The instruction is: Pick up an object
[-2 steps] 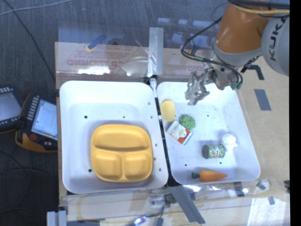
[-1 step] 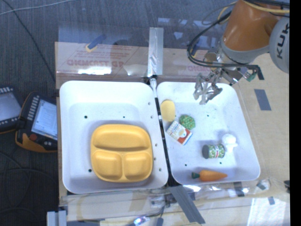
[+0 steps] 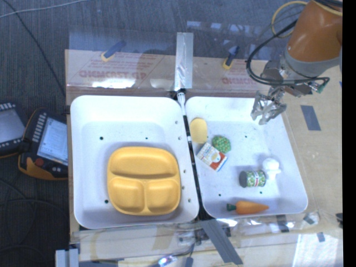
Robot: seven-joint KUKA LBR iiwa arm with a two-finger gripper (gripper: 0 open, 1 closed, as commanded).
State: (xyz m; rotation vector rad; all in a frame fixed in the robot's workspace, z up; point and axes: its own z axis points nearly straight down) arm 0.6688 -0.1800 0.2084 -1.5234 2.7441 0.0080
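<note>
Yellow divided tray (image 3: 144, 179) fills left bin (image 3: 83, 127); right bin (image 3: 295, 177) holds carrot (image 3: 247, 207), can (image 3: 253, 178), carton (image 3: 212, 157) lower left of gripper (image 3: 267, 111); grip state unclear, nothing visibly held.

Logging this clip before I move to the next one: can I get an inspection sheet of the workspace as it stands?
Surface: two white bins, left bin, right bin.
Job's things: right bin holds yellow piece, green ball, small carton, green can, white ball, carrot.
Clutter: yellow divided tray in left bin.
Grippers: gripper above right bin's far corner, nothing between fingers.
Cables: black cables on arm.
Surroundings: pendant on floor.
</note>
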